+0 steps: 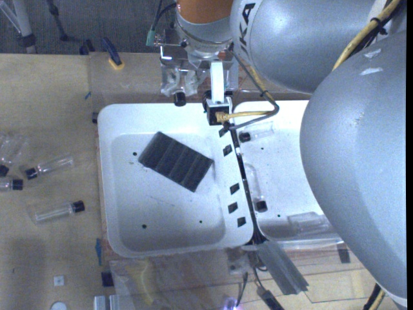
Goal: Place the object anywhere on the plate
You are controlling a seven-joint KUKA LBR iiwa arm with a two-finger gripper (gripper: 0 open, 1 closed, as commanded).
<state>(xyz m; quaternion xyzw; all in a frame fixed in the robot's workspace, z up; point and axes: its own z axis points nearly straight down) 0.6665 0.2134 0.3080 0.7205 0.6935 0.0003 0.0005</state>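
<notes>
A dark grey ribbed plate (176,161) lies flat and slightly turned in the left white bin (122,231). Clear vials with black caps lie in the right bin (290,118): one (253,134) near the divider at the back, another (256,192) further forward along the divider, and a third (307,222) near the front. My gripper (197,99) hangs under the orange band over the far rim of the left bin, behind the plate and apart from it. I see nothing held in it.
The big grey arm covers most of the right bin. Several loose vials (59,209) lie on the wooden bench left of the bins. A blue clamp (115,60) sits on the bench behind the left bin.
</notes>
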